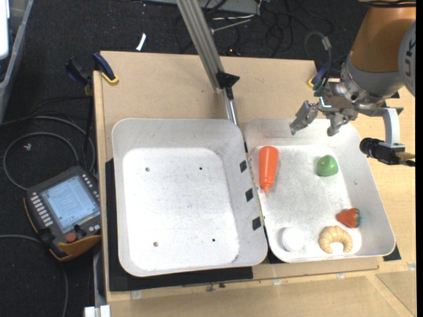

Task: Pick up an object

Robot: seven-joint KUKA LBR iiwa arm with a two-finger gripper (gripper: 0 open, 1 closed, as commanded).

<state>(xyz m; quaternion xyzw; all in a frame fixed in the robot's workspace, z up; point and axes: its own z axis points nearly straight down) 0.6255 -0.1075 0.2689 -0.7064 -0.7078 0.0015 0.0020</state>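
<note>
1. The arm (383, 41) enters from the upper right of the frame, grey with an orange section, and its gripper (318, 125) hangs over the far rim of the right bin (370, 197), at the upper right of centre.
2. The gripper's two fingers are spread apart with nothing between them; one finger (303, 119) points toward the lower left, the other sits to its right near the bin's top edge.
3. The right bin holds five things. An orange carrot (267, 167) lies lengthwise near the bin's left wall, in its upper left part.
4. A green round object (326, 166) sits in the upper right part of that bin, below and slightly right of the gripper, apart from it.
5. A red object with a green tip (349, 217) lies near the right wall, lower down.
6. A tan croissant-shaped piece (336, 240) lies in the lower right corner, just below the red object.
7. A small white round object (292, 239) sits left of the croissant-shaped piece, near the bottom rim.
8. The left bin (132, 144) stands beside the right one on the worktop (165, 84); their inner edges meet at mid-frame.
9. A handheld control pendant (65, 210) lies on the dark floor at the left of the frame.
</note>
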